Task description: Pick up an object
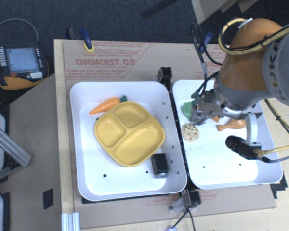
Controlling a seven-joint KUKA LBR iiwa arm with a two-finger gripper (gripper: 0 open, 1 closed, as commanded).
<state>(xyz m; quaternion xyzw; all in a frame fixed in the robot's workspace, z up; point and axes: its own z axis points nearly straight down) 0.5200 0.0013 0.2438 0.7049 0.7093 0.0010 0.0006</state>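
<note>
Red letters reading "CHEMCAST" are printed on the brown board at 12 o'clock. A yellow plate, a carrot and a small black box are seen in the left bin. In the right bin, a cookie, something green and an orange toy are found. The gripper is placed just above the cookie, at its 1 o'clock. How its tips stand cannot be told.

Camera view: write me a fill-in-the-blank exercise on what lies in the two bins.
The carrot lies in the ____ bin.
The yellow plate has ____ compartments.
The black box lies just beside the ____.
The cookie lies in the ____ bin.
Missing words: left; three; plate; right.
</note>
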